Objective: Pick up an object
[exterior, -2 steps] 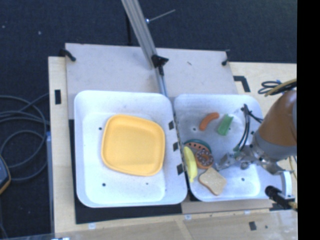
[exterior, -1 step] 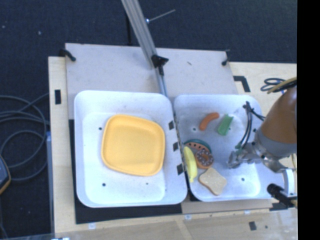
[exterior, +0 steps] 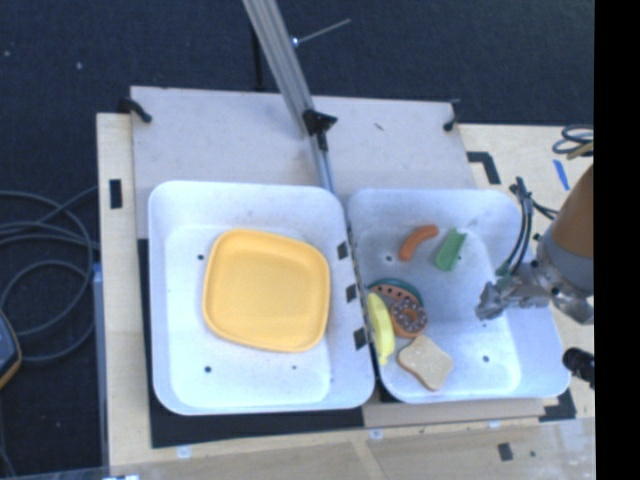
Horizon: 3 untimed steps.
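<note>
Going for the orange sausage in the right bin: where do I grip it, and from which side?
Probably grip the orange sausage at its middle, coming straight down from above, jaws set across its narrow width. It lies flat and slanted on the right bin floor, with bare floor on both long sides; the green block sits off one end.

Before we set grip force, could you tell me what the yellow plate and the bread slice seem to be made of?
Yellow plate: probably moulded plastic, with a smooth, even colour and soft sheen. Bread slice: looks like toy food, likely plastic or foam, with a matte tan face and darker crust edge; the view leaves that open.
</note>
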Tool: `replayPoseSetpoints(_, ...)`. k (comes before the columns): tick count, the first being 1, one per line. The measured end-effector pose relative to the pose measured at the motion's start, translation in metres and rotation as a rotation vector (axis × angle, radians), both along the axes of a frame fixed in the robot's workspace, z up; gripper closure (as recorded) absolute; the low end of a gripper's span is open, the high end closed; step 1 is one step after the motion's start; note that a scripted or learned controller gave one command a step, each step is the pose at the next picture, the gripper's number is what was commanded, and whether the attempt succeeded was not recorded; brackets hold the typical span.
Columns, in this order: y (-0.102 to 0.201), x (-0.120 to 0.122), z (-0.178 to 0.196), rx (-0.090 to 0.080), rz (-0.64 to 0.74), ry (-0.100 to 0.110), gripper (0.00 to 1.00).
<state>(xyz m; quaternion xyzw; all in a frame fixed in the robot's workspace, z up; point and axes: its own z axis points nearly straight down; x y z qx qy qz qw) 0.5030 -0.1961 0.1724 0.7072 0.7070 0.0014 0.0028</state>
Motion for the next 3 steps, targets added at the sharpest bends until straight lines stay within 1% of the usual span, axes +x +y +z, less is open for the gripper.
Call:
replayPoseSetpoints(1,-0.001,0.001,0.043,0.001,0.0,0.001,1.0)
replayPoseSetpoints(2,0.044,0.008,0.04,0.003,0.003,0.005,1.0)
replayPoseSetpoints(3,0.103,0.019,0.05,0.003,0.005,0.004,1.0)
